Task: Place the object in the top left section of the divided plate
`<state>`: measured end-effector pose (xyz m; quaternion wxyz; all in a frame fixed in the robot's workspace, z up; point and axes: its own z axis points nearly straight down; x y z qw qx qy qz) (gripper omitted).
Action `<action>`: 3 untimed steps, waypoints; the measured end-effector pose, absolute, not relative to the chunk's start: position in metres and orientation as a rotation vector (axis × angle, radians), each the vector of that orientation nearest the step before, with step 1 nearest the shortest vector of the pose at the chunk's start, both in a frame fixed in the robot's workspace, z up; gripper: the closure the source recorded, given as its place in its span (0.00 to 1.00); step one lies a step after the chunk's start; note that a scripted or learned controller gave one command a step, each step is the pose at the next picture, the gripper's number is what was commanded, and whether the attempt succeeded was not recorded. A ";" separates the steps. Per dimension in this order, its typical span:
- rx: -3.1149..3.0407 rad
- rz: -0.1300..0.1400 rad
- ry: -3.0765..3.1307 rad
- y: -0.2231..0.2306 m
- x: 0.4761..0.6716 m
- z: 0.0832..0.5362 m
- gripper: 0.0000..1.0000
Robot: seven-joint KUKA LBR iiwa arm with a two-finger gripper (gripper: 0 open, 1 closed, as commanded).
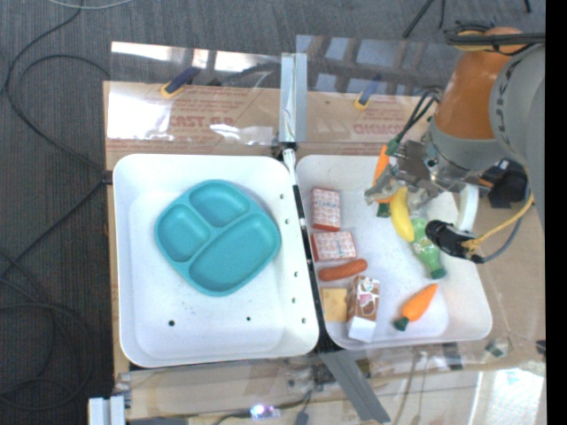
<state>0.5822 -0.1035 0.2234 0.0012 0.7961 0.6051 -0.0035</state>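
Milk carton (362,309), right bin's near edge; divided plate (218,235), left bin; end effector (396,187) above banana (402,218), far right corner, grip state indiscernible.

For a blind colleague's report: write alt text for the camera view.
The grey and orange arm reaches from the right into the right bin, its gripper low over a banana among toy foods: a carrot, a sausage and small cartons. The left bin holds a teal divided plate with nothing in its sections.
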 end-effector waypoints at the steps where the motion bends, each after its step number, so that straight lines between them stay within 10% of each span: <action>1: 2.715 -0.010 1.590 -0.064 0.483 0.182 1.00; 3: 2.458 -0.010 1.957 0.017 0.504 0.182 1.00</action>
